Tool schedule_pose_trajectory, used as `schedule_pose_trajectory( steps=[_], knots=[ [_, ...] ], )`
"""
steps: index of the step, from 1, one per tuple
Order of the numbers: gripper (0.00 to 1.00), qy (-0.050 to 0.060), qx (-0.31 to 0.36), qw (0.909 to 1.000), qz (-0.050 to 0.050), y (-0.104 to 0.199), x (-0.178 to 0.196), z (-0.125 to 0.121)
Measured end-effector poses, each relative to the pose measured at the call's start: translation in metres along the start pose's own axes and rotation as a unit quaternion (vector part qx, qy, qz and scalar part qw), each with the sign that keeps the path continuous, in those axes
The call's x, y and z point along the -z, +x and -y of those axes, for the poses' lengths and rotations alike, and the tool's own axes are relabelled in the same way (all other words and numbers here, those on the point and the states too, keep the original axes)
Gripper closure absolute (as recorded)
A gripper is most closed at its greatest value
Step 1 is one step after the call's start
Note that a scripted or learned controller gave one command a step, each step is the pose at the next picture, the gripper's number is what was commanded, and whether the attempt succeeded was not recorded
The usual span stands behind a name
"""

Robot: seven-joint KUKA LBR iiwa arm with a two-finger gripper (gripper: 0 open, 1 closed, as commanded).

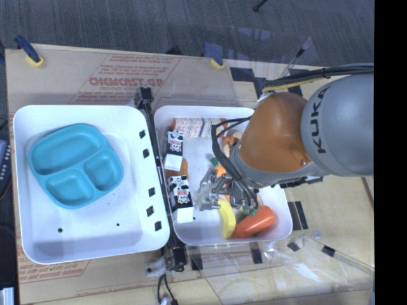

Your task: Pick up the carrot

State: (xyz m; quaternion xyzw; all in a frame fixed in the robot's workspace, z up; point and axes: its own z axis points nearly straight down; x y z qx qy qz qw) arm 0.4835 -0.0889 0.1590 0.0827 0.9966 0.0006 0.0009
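- My tool hangs low in the right bin, in the front half, with the orange band of my wrist above it and the grey arm coming in from the right.
- From this slanted view I cannot tell how wide the tool is set, and I see nothing clearly gripped in it, so I count it as holding nothing.
- The carrot lies just to the front-right of the tool, near the bin's front-right corner, its long side slanting along the front wall.
- A banana lies touching the carrot's left end, between the carrot and my tool.
- To do this well, I judge I should shift toward the carrot's middle, away from the banana, and turn the tool so it closes across the carrot's narrow width.
- The bin wall is close behind the carrot; I should come straight down so nothing clips the rim.
- Small boxes line the bin's left side, well apart from the carrot.
- The left bin bears a blue plate, out of my way.
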Motion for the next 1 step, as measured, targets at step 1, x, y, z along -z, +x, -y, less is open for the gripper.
schedule_pose_trajectory(
  steps=[1],
  knots=[
    [1.00,0.000,0.003,1.0000,0.000,-0.0012,0.0091,-0.0008]
  ],
)
